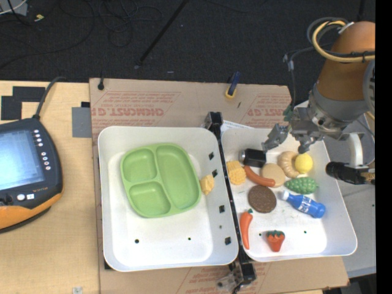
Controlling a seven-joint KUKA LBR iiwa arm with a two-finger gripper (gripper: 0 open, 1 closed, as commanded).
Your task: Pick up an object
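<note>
I read the gripper as open and empty, at 11 o'clock from the lemon, likely staged for descent.

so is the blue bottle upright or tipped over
Tipped: the small blue plastic bottle lies on its side in the right white bin.

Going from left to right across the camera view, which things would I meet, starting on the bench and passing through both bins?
teach pendant → green divided plate → small yellow piece → toy corn cob → brown round disc → blue bottle
</note>
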